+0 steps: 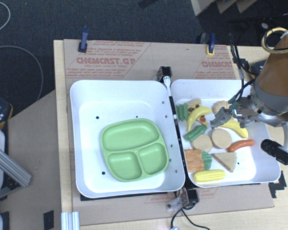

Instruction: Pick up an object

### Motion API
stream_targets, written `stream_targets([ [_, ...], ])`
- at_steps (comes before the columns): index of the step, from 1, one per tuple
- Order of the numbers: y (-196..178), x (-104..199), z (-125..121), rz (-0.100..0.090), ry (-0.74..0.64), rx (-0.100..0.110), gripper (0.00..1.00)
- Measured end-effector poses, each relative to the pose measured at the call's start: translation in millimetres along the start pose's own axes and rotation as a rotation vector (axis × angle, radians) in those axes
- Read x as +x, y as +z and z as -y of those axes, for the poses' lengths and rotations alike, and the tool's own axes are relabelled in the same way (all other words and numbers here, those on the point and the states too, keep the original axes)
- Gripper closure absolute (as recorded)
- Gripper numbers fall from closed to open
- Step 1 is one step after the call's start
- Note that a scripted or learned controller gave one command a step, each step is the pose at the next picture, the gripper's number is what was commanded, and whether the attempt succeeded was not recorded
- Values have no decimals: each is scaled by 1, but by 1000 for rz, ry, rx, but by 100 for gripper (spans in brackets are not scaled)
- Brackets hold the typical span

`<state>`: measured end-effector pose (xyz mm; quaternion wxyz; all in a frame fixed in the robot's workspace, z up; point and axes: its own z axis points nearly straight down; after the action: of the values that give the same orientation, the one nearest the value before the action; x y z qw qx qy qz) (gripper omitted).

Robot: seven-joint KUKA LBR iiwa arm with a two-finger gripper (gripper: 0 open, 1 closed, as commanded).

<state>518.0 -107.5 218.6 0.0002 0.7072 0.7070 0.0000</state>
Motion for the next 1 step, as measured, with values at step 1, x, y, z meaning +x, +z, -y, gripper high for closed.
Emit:
stream_targets([
  [1,138,-4,41,-1,4,4,0],
])
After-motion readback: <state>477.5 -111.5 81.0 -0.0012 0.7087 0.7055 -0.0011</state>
